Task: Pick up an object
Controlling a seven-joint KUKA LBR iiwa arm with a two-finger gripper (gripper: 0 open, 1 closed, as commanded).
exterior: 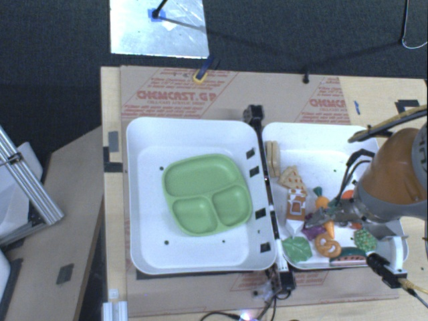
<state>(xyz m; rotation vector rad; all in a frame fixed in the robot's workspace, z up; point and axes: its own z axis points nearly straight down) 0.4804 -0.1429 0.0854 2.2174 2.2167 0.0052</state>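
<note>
The right bin [314,149] holds several toy food pieces. Among them are a tan triangular cracker [291,177], a brown-and-white biscuit [296,203], a small orange piece [322,193], a purple piece [312,232], a pretzel [328,247] and a green leaf [297,248]. My gripper [322,216] reaches in from the right and sits low over the middle of the pile, just above the purple piece and beside the biscuit. The arm's orange band [398,166] rises behind it and hides part of the bin's right side.
The left bin [144,179] holds a green divided plate [206,194]. A black divider [262,179] runs between the bins. A pale stick [273,158] lies at the right bin's left wall, and a green spotted piece [366,239] lies near its front right corner.
</note>
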